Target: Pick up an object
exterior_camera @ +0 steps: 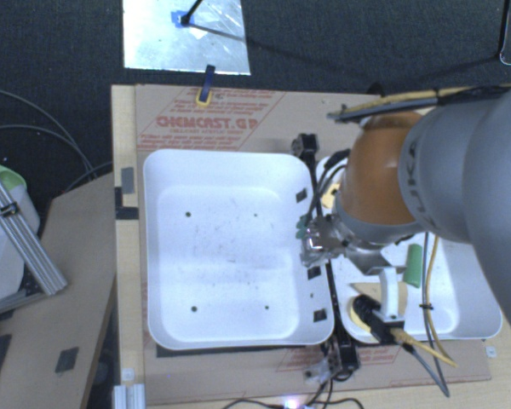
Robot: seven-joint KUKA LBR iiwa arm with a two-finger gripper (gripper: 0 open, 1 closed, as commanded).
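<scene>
- A pale yellow round piece (355, 307) lies near the front edge of the right bin (470, 307).
- A green stick (415, 264) lies further in, just beside the arm (447, 169).
- The arm covers the jaws; open or closed, I cannot tell.
- The left bin (157, 254) sits on printed cardboard (264, 109) on the tabletop (83, 254).
</scene>
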